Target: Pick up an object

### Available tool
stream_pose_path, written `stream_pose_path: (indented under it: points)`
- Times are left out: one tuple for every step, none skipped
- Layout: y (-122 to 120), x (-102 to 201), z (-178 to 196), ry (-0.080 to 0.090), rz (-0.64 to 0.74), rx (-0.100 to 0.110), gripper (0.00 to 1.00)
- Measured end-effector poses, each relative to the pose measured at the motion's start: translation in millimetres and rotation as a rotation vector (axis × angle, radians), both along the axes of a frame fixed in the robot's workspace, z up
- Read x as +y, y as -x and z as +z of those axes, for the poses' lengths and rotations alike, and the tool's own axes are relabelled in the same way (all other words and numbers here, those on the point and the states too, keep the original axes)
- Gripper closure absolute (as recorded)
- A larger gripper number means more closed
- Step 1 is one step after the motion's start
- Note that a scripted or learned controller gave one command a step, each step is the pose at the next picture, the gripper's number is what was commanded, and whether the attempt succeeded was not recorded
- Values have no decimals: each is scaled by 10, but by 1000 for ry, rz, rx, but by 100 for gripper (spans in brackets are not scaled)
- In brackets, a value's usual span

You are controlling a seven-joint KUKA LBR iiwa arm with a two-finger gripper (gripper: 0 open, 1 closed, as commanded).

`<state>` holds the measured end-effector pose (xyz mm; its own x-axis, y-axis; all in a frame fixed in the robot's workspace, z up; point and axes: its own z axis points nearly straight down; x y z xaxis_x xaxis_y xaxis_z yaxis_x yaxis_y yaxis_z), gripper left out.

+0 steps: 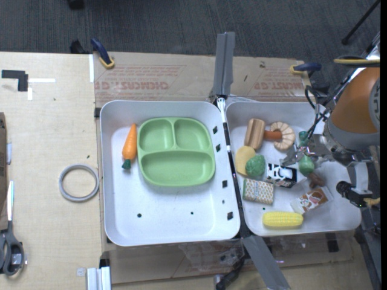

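The right bin [338,222] holds several toy items. Among them are a tan roll [254,133], a ring-shaped pastry [282,135], a yellow wedge [243,159], a bumpy green vegetable [256,165], a black-and-white box [281,173], a speckled cracker [259,190], a corn cob [283,220] and a brown-and-white packet [312,199]. My gripper [301,154] hangs low over the bin's right-middle, right above a small dark green item [306,165]. The wrist hides how it meets that item. In the left bin [163,228], an orange carrot [129,142] lies beside a green divided plate [176,150].
The grey arm with its orange band [357,104] and cables cover the right bin's far right side. A grey ring [78,182] and scissors [12,249] lie on the bench to the left. A grey divider post [224,65] rises between the bins at the back.
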<state>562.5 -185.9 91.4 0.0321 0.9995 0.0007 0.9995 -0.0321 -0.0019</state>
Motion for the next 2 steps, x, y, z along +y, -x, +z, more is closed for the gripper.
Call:
stream_pose_path:
  points:
    - [2,-10,88,0,-4,0,100]
    - [-91,466,1128,2,-123,0,100]
